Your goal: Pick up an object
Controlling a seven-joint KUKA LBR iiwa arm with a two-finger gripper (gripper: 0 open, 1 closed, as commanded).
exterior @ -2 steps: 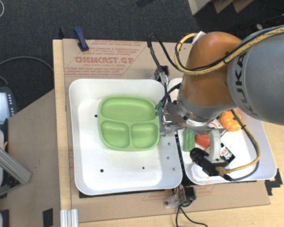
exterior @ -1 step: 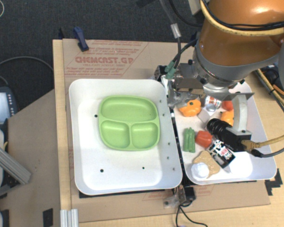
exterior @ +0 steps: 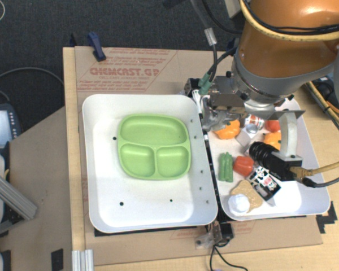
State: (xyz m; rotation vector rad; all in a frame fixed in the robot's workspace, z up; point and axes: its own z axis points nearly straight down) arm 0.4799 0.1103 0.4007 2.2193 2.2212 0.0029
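My gripper is low over the far left part of the right bin, under the big grey and orange arm. Just to its right lies an orange object, close to the gripper; whether they touch is hidden. Nearer the front of that bin lie a green object, a small red one, a pale round item and a black-and-white patterned piece. More orange and red pieces lie partly hidden behind the arm.
The left bin holds a light green divided plate. The wall between the two bins runs right beside the gripper. Both bins rest on a cardboard sheet, with a blue clip at its far edge.
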